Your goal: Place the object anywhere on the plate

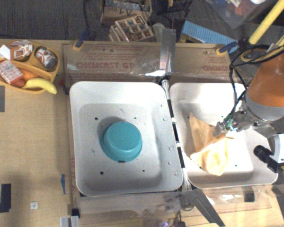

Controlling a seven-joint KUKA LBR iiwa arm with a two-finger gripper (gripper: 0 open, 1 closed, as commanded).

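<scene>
Currently the object, a limp tan-yellow cloth, lies crumpled in the right bin, spread from the bin's middle toward its front-left corner, one tan flap lifted toward the centre. The jaws sit at the cloth's upper right edge, touching or just above the fabric; cannot tell how far open they are, nor whether any cloth is pinched. The plate, a teal round dish, sits mid-floor in the left bin, well apart from the cloth, across the twin rims between the bins. Risks, as judged: an edge grab on soft fabric may slip out on lifting; a trailing fold could snag on the dividing rims; draped cloth may land half off the small plate.
</scene>
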